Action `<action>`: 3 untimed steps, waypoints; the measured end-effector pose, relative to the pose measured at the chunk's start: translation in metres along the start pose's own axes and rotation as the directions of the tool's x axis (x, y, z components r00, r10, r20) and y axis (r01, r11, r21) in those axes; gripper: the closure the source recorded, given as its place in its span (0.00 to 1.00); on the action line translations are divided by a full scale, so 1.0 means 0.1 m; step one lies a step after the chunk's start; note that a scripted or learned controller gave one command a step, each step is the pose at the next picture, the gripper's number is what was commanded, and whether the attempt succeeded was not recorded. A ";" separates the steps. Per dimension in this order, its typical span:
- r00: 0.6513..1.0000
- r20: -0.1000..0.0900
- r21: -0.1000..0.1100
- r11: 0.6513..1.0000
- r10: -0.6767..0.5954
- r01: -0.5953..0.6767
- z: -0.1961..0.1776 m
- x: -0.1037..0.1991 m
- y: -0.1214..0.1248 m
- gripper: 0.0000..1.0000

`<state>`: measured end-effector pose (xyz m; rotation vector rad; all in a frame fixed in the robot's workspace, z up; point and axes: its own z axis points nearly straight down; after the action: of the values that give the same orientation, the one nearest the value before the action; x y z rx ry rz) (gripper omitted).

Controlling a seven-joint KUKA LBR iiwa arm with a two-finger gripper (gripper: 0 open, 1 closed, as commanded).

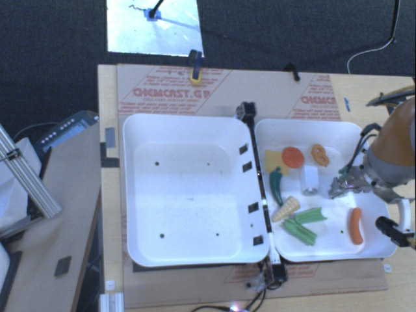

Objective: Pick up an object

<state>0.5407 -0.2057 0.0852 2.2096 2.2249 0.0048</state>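
Above the right bin [338,132], seemingly, the jaws [339,188] hover.

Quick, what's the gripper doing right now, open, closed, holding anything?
Gripper: over the right bin, near a small clear object; open or shut cannot be told.

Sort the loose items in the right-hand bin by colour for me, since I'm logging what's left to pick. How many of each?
Green: 3, a pepper and two pods
Orange or red: 3, a disc, a pretzel, a sausage
Yellow: 2, a slab, a cone
Clear: 1, a cup
Total: 9
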 end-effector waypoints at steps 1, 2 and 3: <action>1.000 0.000 -0.005 1.000 -0.006 0.006 -0.01 0.24 1.24 1.00; 1.000 -0.002 -0.002 1.000 -0.003 0.003 -1.04 0.92 1.30 1.00; 1.000 -0.001 -0.005 1.000 0.001 -0.001 -0.19 0.88 0.61 1.00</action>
<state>0.6008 -0.1171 0.1046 2.2090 2.2209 0.0114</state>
